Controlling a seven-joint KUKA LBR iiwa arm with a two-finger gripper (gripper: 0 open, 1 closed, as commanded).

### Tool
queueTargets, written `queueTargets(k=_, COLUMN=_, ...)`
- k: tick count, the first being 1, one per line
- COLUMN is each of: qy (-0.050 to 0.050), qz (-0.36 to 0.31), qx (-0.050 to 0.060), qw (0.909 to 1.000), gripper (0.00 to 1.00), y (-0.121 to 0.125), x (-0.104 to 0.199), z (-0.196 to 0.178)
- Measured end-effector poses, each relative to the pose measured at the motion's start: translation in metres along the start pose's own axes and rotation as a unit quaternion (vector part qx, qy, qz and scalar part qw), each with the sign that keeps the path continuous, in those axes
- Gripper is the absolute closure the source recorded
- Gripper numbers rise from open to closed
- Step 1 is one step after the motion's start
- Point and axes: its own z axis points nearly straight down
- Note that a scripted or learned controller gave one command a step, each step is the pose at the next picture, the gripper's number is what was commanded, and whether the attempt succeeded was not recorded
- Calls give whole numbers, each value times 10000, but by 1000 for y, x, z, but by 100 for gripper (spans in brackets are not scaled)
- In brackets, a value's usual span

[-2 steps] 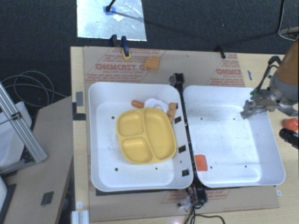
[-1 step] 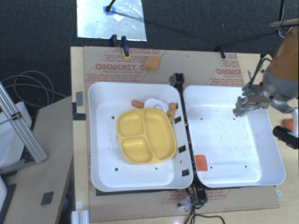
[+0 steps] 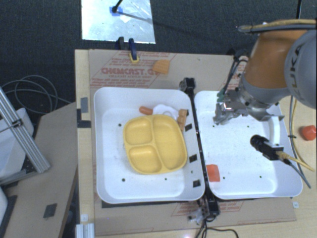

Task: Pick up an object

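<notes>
Gripper (image 3: 221, 117) hangs over the right bin's (image 3: 247, 182) upper left; I cannot tell its state. An orange block (image 3: 212, 172) lies at that bin's lower-left edge, well apart.

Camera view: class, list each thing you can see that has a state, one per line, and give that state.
Yellow divided plate: lying flat in the left bin, right way up.
Orange block: resting in the right bin, near its left wall.
Orange sausage-shaped piece: lying beside the plate's far edge.
End effector: above the right bin, nothing seen in it.
</notes>
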Motion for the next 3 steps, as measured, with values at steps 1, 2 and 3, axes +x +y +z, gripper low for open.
queueTargets(k=1, qy=-28, qz=72, qx=-76, qw=9999, gripper=100, y=-24, x=-73, z=-163)
queueTargets(k=2, qy=-11, qz=37, qx=-10, qw=10000, gripper=0, y=-24, x=-69, z=-154)
queueTargets(k=3, qy=0, qz=9, qx=18, qw=10000, gripper=0, y=-66, x=32, z=-115)
